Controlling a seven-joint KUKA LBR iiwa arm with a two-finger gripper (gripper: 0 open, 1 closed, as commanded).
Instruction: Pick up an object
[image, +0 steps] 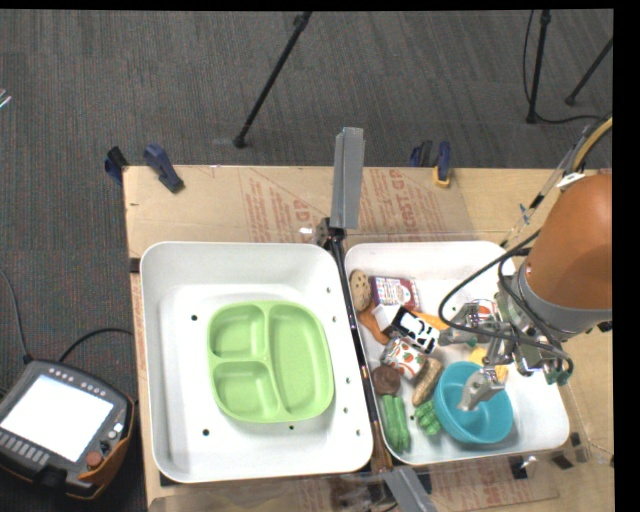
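Hovering over the near right of the right-hand white bin (545, 425), the gripper (478, 392), jaw state indeterminate, overhangs the round blue plastic bowl (472, 416), judged light, rigid, slippery; grasp its thin rim.

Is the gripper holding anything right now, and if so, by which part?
Cannot be told. The gripper hangs over the blue bowl in the right bin, and no object shows between its fingers.
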